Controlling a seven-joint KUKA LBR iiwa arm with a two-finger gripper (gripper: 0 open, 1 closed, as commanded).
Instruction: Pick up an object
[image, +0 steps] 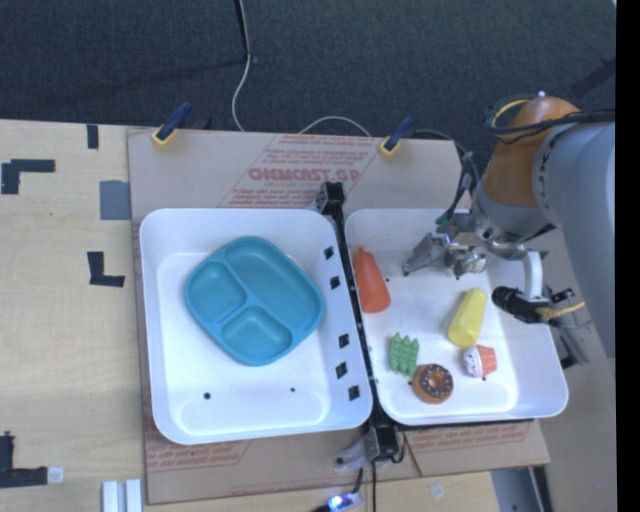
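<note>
My gripper (440, 257) hangs over the upper middle of the right bin (540, 400), its fingers spread open with nothing between them. Below and to its right lies a yellow object (467, 317). An orange bottle-shaped object (370, 281) lies at the bin's left edge, left of the gripper. Near the bin's front sit a green ridged piece (404, 353), a brown sprinkled doughnut (433, 382) and a small orange and white piece (481, 361).
The left bin (165, 400) holds a blue divided plate (254, 298). A black divider with clips (345, 300) runs between the bins. The grey arm with its orange band (520, 150) fills the upper right. Cables and two clamps lie at the back edge.
</note>
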